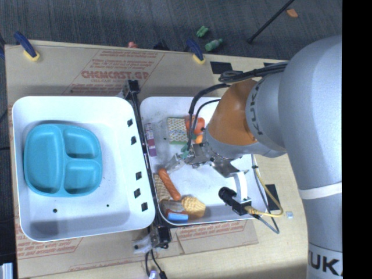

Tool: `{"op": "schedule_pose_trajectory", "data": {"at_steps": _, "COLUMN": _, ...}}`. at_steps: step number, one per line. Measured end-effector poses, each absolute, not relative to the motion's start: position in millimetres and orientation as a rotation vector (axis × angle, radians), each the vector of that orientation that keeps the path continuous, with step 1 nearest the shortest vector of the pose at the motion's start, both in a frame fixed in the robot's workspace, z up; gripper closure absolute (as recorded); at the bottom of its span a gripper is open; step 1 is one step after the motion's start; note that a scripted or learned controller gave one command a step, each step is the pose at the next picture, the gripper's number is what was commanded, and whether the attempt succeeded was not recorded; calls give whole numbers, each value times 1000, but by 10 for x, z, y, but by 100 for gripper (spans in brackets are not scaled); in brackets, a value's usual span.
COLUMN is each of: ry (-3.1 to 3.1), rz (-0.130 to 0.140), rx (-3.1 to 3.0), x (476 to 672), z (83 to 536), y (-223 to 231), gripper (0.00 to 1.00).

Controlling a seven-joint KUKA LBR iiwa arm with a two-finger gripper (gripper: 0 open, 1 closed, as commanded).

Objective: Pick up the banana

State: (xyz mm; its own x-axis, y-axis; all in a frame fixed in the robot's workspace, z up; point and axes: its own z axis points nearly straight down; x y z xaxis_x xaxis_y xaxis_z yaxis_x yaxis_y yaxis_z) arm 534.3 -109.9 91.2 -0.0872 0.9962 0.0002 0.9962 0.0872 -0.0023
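Note:
My gripper (190, 154) hangs low inside the right bin (232, 214), near its middle, below the orange wrist band (232, 118). The arm's bulk covers the bin's right half and whatever lies under it. Just left of the gripper lies an orange-red sausage-shaped toy (168, 182). A tan, ridged bread-like piece (194, 204) rests at the bin's front edge with a small blue item (178, 217) beside it.
A green checked packet (176, 128), a small orange piece (199, 124) and a purple item (151, 142) sit at the back of the right bin. The left bin (116, 214) holds a blue divided plate (63, 158). A cable (264, 193) trails from the wrist over the bin's front right.

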Motion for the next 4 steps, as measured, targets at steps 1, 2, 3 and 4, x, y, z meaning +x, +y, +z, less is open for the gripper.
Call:
{"op": "schedule_pose_trajectory", "data": {"at_steps": 1, "ry": -2546, "rz": 1, "rx": -1839, "x": 5670, "z": 919, "y": -953, "gripper": 0}}
{"op": "schedule_pose_trajectory", "data": {"at_steps": 2, "ry": -2817, "rz": 2, "rx": -1382, "x": 5661, "z": 915, "y": -1017, "gripper": 0}}
{"op": "schedule_pose_trajectory", "data": {"at_steps": 3, "ry": -2949, "rz": 1, "rx": -1076, "x": 5235, "z": 916, "y": -979, "gripper": 0}}
{"op": "schedule_pose_trajectory", "data": {"at_steps": 4, "ry": -2905, "rz": -25, "rx": -1166, "x": 5324, "z": 1366, "y": -220, "gripper": 0}}
